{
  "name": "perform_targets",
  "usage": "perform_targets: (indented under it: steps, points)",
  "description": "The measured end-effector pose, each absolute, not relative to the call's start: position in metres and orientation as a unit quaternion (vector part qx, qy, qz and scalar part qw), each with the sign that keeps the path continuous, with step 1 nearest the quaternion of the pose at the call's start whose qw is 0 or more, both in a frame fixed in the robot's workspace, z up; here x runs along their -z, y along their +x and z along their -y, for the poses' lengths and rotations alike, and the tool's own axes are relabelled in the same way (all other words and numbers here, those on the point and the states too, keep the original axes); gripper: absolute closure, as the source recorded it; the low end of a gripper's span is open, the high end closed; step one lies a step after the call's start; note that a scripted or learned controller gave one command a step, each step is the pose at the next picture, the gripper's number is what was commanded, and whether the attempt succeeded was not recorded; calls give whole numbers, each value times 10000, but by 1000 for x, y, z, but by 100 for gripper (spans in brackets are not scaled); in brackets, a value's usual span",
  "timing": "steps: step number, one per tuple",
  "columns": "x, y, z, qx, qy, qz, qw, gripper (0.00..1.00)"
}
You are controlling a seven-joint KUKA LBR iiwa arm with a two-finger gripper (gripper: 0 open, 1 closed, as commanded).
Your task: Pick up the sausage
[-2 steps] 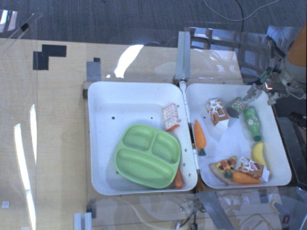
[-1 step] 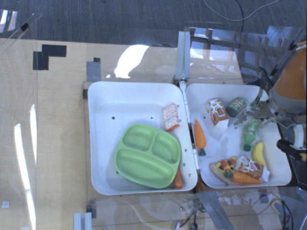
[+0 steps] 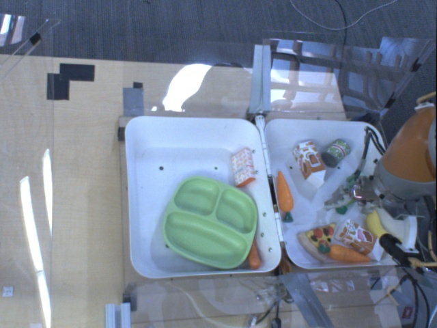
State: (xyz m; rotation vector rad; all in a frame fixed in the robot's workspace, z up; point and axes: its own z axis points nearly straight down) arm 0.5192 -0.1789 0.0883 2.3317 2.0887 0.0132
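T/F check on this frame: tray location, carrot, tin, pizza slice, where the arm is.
1. The green divided tray lies in the left bin. True.
2. A carrot lies in the right bin, close to the divider between the bins. True.
3. The small tin can sits on the green tray. False: it is in the right bin, near the far wall, beside a small house-shaped box.
4. The pizza slice is in the left bin. False: it lies in the right bin near the front wall.
5. The arm reaches over the left bin. False: it comes in over the right bin's right side.
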Motion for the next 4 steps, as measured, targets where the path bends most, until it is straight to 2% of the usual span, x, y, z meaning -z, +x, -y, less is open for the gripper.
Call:
perform_targets:
  steps: [1,2,3,4]
  points:
    - [-89,493,144,-49,7306,-6827,71,0]
    - [-99,496,144,-68,7304,-6830,86,100]
    - [-99,496,144,-68,7303,-6830,85,0]
    - [-89,492,137,-39,7282,-6853,73,0]
